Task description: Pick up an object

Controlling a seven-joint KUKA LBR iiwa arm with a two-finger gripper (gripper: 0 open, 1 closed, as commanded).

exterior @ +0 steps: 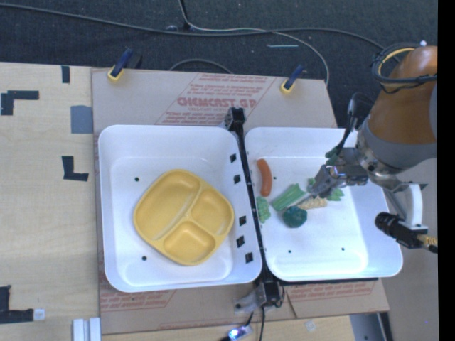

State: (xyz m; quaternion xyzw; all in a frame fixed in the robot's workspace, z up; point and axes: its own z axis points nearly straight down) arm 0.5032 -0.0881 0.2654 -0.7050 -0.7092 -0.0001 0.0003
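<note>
Gripper (325, 183) sits low in right bin (355, 258), just right of green toy (288, 197). Finger state: cannot tell. Sausage (264, 177) lies left of the green toy.

Grey arm (398, 144), orange-banded — seen over the right bin (355, 254).
A rounded orange band sits above the grey wrist; a yellow cable loops beside the band, and dark metal gripper (323, 183) parts sit below.
</note>
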